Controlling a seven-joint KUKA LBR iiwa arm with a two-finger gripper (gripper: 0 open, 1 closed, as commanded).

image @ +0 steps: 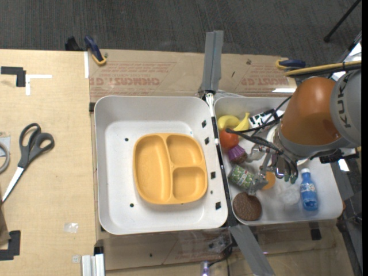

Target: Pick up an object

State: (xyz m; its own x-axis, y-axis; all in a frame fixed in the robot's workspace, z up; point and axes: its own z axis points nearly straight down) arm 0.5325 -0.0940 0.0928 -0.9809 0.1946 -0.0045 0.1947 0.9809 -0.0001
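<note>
2 white bins (109, 211); 1 yellow divided tray (170, 168); 1 scissors (27, 148); 1 blue bottle (308, 192); 1 banana (234, 121).

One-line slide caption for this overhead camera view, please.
KUKA arm's pincer hovers low over the cluttered right bin; yellow divided tray sits in the left bin.

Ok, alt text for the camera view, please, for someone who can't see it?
The gripper hangs low in the right bin among a blue bottle, brown disc and toy fruit. The left bin holds a yellow divided plate.
</note>
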